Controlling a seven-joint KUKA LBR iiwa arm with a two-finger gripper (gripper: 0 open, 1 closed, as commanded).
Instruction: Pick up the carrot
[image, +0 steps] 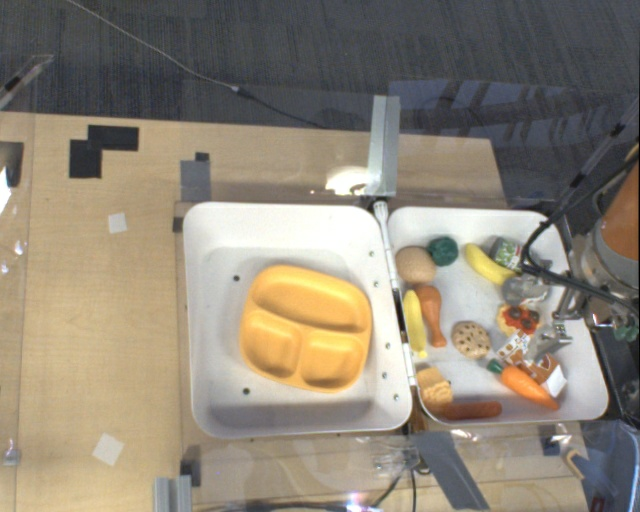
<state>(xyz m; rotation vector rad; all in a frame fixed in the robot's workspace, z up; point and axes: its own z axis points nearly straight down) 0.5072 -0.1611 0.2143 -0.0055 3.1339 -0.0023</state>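
The carrot (529, 385), orange with a green stub at its left end, lies flat near the front right corner of the right bin (596, 400). My gripper (542, 322) hangs over the right side of that bin, just behind and slightly above the carrot, with cables trailing back to the arm at the right edge. Nothing shows in its grasp. A small red and white packet (514, 348) lies between the gripper and the carrot's green end.
The right bin also holds a banana (482, 263), a green ball (443, 250), a potato (415, 265), a drumstick (432, 312), a cookie (470, 339), a corn cob (413, 322), bread (433, 381) and a sausage (468, 409). A yellow divided tray (305, 326) sits in the left bin (205, 300).
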